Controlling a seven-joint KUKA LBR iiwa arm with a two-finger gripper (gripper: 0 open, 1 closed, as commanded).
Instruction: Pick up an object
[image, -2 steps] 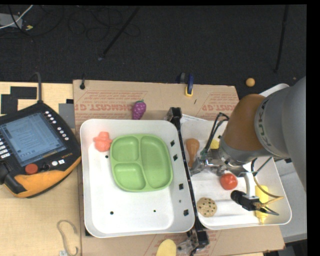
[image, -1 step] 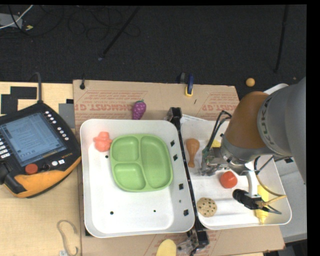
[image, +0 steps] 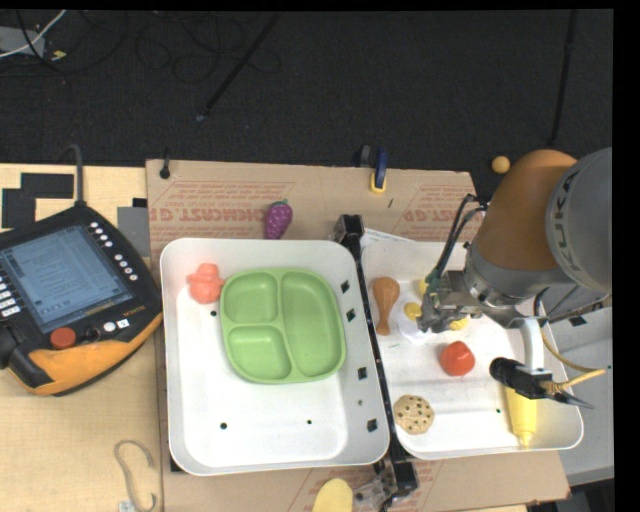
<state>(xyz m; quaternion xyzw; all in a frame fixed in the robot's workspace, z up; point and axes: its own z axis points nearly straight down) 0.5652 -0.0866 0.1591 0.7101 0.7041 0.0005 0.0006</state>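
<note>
In the right bin (image: 560, 440), my gripper (image: 432, 318) hangs low near the bin's far left part. Directly beside and partly under it is a small white and yellow object (image: 413, 311); whether they touch is unclear. Left of the gripper lies a brown drumstick toy (image: 384, 298). A red tomato-like toy (image: 457, 358) sits just in front of the gripper. Near the bin's front edge is a round cookie (image: 412, 413). A yellow bottle-shaped toy (image: 523, 420) lies at the front right.
The left bin (image: 190, 420) holds a green divided plate (image: 280, 325) and a pink toy (image: 204, 283). Purple grapes (image: 278, 218) lie on the cardboard behind the bins. A teach pendant (image: 70, 290) sits at far left, and a yellow object (image: 333, 495) lies in front of the bins.
</note>
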